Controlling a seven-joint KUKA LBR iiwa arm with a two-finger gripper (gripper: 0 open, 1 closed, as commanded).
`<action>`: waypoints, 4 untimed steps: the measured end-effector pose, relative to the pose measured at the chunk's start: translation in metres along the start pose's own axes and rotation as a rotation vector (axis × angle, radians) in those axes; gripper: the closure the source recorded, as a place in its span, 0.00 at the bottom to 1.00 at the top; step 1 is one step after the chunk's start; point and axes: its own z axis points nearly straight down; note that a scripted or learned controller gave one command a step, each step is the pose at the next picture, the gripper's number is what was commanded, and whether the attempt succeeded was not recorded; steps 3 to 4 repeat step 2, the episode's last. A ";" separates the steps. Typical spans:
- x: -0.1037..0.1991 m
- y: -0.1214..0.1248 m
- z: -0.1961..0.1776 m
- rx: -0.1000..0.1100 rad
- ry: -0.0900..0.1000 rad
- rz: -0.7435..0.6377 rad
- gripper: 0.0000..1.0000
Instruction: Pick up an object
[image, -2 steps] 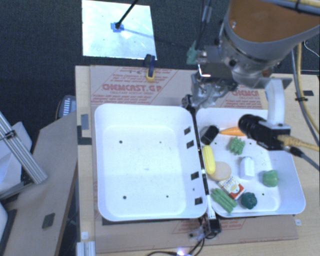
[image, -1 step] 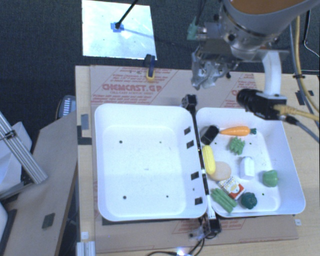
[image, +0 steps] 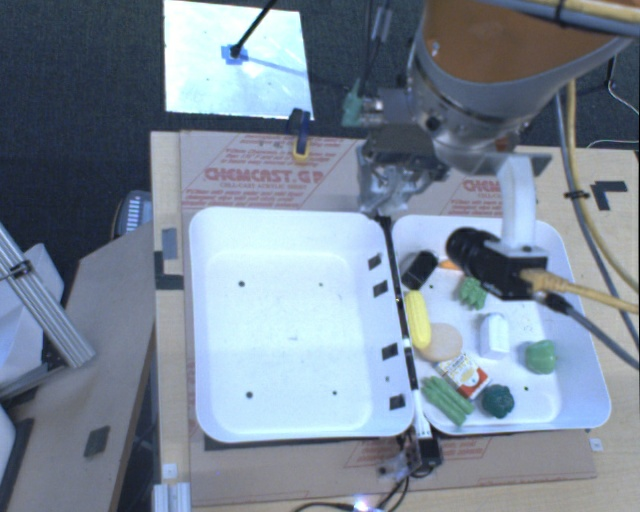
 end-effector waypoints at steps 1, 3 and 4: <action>-0.023 0.070 -0.003 -0.003 -0.002 0.009 1.00; 0.007 0.019 -0.004 0.000 0.000 0.000 1.00; 0.007 0.019 -0.004 0.000 0.000 0.000 1.00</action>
